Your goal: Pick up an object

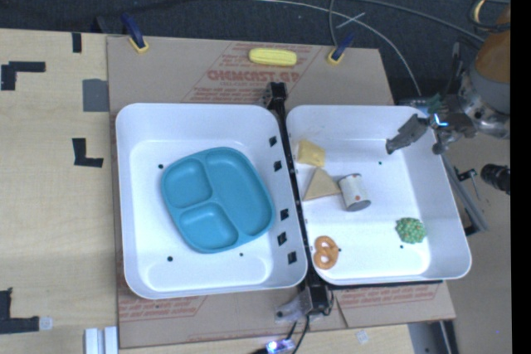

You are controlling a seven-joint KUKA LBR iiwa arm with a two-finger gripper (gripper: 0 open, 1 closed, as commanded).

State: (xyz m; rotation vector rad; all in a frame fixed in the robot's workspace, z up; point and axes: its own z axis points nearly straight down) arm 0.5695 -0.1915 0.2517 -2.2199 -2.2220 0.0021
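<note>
The right bin (431, 261) holds a pale yellow chunk (311, 152), a tan wedge (321, 185), a small grey can (353, 191) lying on its side, a green broccoli-like piece (410, 230) and an orange pretzel (325, 251). My gripper (419, 141) hangs over the bin's upper right corner, above and to the right of the can. Its two dark fingers (402, 136) are spread open and nothing sits between them. The grey arm with its orange band (496, 54) comes in from the right edge.
A blue divided plate (217, 198) lies in the left bin (141, 261). A yellow oblong object (272, 56) rests on the cardboard behind the bins, between two clamps (135, 36). Cables run across the dark floor at the back.
</note>
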